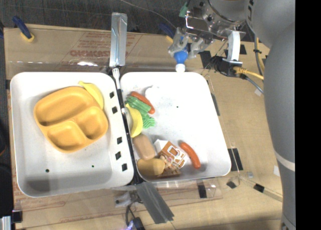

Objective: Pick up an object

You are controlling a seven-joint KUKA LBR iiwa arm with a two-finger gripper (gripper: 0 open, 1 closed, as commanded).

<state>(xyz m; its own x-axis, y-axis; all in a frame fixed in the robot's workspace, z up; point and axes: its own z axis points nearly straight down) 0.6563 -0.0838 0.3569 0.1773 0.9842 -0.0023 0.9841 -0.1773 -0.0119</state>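
Observation:
My gripper point(186, 48) hangs above the far rim of the right bin point(210, 124), near its back left corner. A small blue and white piece point(180, 61) shows at its lower tip; I cannot tell whether it is held. In the right bin, along the left wall, lie a red-orange pepper point(142, 102), a green toy point(142, 115), a yellow piece point(134, 125) and a tan roll point(144, 146). At the front are a tan lump point(151, 166), a small printed carton point(173, 157) and a red sausage point(190, 155).
The left bin point(30, 174) holds a yellow divided plate point(70, 119) with a banana point(94, 93) at its far edge. A metal divider bar point(118, 36) stands between the bins at the back. Cables point(241, 68) run over the bench to the right.

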